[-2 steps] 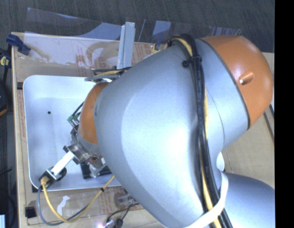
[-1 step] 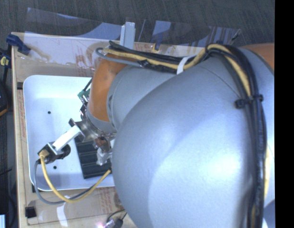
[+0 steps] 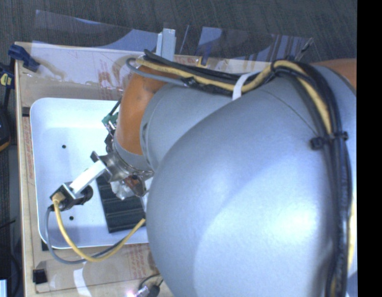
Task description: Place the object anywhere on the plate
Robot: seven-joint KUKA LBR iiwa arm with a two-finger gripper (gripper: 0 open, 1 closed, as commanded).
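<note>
The grey arm (image 3: 253, 184) takes up most of the camera view and reaches over the left white bin (image 3: 46, 141). Its orange band (image 3: 132, 113) sits above the wrist. The gripper (image 3: 121, 204) hangs low over the bin floor near the front, seen as a dark ribbed block below the metal wrist. A white bar with a black tip (image 3: 73, 189) sticks out to the left of the wrist. A small green thing (image 3: 110, 119) peeks out from behind the orange band; what it is cannot be told. The arm hides whatever lies beneath it.
A yellow cable (image 3: 86, 249) loops from the black tip across the bin's front rim. Black and yellow cables (image 3: 197, 79) run along the top of the arm. The wooden bench edge (image 3: 21, 104) borders the bin at left.
</note>
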